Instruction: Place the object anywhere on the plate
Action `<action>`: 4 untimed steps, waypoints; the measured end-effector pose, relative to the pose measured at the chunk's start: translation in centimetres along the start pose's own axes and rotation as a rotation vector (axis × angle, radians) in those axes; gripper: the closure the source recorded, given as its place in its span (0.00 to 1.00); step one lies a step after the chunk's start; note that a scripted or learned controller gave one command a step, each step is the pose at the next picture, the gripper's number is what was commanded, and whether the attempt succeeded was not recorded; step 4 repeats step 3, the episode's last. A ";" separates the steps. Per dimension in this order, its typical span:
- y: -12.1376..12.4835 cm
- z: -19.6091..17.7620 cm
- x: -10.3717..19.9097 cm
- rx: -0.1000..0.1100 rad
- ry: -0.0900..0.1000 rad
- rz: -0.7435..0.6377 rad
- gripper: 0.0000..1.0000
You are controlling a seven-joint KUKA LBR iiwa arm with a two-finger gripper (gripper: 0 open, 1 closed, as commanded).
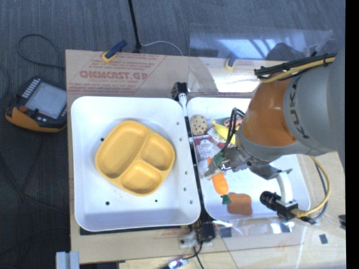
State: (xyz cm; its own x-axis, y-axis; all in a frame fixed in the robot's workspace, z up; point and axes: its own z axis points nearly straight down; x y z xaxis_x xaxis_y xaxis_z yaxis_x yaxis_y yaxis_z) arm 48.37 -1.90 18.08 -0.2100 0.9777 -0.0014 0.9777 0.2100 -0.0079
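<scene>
Seen from above at a slant: a bench (126, 72) covered with brown cardboard, bearing two shallow white bins side by side. In the left bin (90, 206), a yellow plate (134, 157) with three compartments, lying a little turned, nothing on it. In the right bin (300, 184), a small heap of toy food near the dividing wall: a round speckled cookie (197, 124) at the top, just beside it a yellow banana-like piece (220, 129), below these a dark red packet (205, 146), then a small carrot (220, 184) with a green end, and lowest an orange-brown piece (240, 204) touching that green end. Above the right bin, the grey arm (317, 111) with its orange band (269, 116), reaching in from the right and hiding much of the bin. At its lower tip, the end effector (219, 164), down among the toys, right over the packet and the top of the carrot. Cannot tell how far open it is, nor whether anything is between its fingers; too small and crowded there. All toy pieces lying in the right bin, well apart from the plate. On the floor at left, a hand controller (36, 106) with a screen, and black cables (132, 15).
</scene>
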 end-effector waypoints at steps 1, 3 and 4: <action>-0.6 -2.9 -3.1 -0.004 -0.003 -0.193 1.00; 8.2 -6.6 -5.0 -0.005 -0.003 -0.339 0.00; 8.2 -6.6 -5.0 -0.005 -0.003 -0.339 0.00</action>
